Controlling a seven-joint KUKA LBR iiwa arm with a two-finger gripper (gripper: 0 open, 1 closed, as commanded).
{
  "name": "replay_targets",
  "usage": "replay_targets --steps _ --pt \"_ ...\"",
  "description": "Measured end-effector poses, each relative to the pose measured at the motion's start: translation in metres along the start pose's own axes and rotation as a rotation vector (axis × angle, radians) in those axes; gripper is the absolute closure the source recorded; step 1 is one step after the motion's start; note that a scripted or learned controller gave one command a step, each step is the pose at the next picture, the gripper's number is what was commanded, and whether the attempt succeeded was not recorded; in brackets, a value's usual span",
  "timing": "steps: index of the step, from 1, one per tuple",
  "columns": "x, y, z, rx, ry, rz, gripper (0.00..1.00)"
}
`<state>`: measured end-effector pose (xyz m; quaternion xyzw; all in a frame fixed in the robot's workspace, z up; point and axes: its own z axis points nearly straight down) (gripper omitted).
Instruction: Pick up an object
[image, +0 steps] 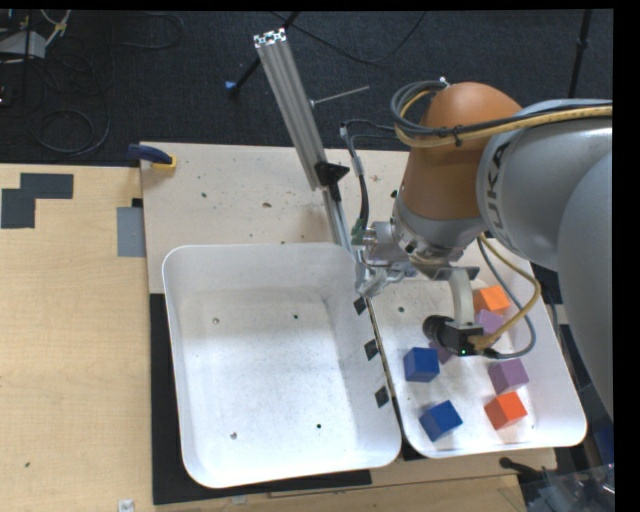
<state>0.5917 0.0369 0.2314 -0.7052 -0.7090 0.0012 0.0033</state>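
Looking down at a slant, we find the gripper (372, 275) low over the rim where the two bins meet, at the far inner corner of the right bin (470, 445). Metal parts and cables crowd it there, so we cannot tell whether it is open or closed, and we see nothing held in it.

Every candidate for picking lies in the right bin. The upper blue cube (421, 364) sits nearest the gripper, just inside the shared rim, with the lower blue cube (440, 419) close beyond it toward the front edge. Further right, the purple cube (510, 374) and the front orange cube (507, 409) stand just beside each other. The back orange cube (492, 299) and a lilac block (489, 322) huddle under the arm (540, 190), partly hidden.

We judge that the gripper sits too far toward the divider to close on any of them, and the upper blue cube looks like the easiest reach. The cubes look matte, hard-edged and flat-faced, which should suit a pinch across two opposite faces. None leans on a wall, so there is room on either side.

Both bins are smooth white shells with rounded corners and shallow sloping walls. The left bin (260, 380) shows a speckled floor. Small black tabs (370, 348) stand along the dividing rim.
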Motion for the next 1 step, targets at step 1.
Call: replay_targets --steps 1 --pt "0.0601 -0.0082 0.0081 0.001 -0.001 0.000 1.00"
